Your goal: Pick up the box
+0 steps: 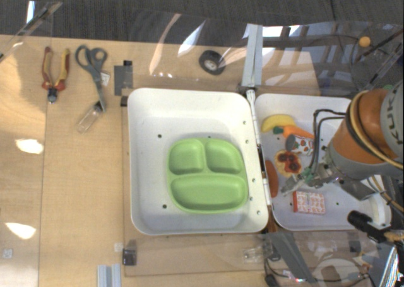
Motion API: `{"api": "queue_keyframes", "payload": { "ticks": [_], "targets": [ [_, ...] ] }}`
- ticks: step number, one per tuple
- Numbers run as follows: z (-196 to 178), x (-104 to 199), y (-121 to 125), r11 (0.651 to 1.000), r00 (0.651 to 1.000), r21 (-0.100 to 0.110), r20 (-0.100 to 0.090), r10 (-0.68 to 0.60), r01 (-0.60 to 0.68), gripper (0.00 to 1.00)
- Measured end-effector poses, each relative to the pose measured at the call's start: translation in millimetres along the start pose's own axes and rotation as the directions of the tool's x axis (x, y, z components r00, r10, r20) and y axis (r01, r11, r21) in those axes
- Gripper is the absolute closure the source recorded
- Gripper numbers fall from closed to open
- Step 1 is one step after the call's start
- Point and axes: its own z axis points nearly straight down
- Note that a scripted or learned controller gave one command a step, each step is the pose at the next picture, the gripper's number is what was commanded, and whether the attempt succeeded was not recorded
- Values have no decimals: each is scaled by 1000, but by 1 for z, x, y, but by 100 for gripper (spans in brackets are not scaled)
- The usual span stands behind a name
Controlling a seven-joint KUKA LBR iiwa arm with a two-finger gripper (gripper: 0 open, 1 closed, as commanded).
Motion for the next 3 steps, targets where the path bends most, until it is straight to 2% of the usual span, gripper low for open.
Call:
{"api": "queue_keyframes", "payload": {
  "ticks": [1, 2, 3],
  "targets": [
    [23, -10, 0, 1000, 1000, -8, 2, 13, -13, 0],
    [23, -6, 3, 990, 990, -13, 5, 138, -138, 0],
    [24, -25, 62, 995, 995, -11, 6, 97, -97, 0]
  ]
}}
